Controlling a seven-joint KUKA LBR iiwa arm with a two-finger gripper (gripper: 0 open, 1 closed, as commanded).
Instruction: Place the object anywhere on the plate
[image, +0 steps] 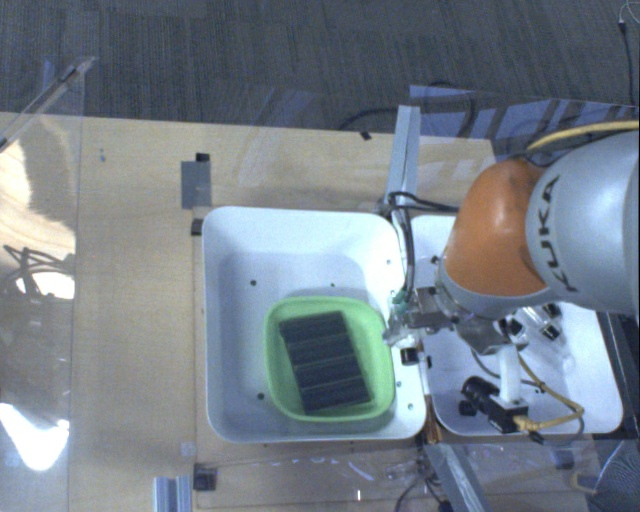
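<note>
Dark block lies on the green plate in the left bin — arm over the bins' divide

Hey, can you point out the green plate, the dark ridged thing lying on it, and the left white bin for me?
green plate (378, 345): camera view, on its bare right rim.
dark ridged object (322, 362): camera view, on its middle.
left bin (240, 300): camera view, on bare floor left of the plate.

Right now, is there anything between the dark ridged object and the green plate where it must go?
Nothing visible stands between them: the dark ridged object already lies on the green plate, inside the left bin. The arm hangs over the divide between the two bins.
</note>
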